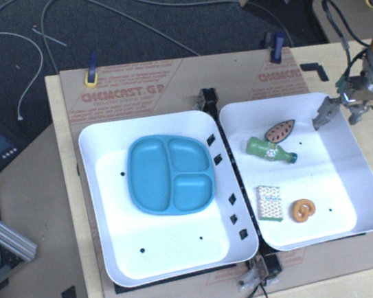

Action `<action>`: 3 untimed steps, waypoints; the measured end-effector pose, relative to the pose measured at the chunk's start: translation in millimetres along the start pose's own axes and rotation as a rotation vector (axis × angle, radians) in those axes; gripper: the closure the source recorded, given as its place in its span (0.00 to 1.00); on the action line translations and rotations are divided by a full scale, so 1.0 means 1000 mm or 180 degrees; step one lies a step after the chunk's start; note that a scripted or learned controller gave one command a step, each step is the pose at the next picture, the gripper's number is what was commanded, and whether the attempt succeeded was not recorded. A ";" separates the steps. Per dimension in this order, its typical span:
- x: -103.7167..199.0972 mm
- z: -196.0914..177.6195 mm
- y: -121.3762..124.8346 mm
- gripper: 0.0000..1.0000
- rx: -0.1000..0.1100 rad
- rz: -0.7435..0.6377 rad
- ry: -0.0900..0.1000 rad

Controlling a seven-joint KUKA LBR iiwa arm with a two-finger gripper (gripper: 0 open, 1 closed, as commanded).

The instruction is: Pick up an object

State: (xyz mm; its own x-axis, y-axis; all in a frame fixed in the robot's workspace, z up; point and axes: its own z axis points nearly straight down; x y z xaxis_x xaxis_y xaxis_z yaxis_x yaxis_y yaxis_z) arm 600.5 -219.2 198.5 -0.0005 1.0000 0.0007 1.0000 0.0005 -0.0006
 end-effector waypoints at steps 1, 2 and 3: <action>0.001 0.046 0.007 0.00 0.0014 -0.0005 0.0004; 0.007 0.089 0.008 0.00 0.0013 -0.0005 0.0005; 0.008 0.115 0.008 0.00 0.0009 -0.0005 0.0004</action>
State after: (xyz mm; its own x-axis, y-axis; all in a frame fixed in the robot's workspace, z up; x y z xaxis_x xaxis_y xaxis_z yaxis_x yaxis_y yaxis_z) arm 608.9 -211.4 83.9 -0.0020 1.0000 0.0019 1.0000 0.0020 -0.0034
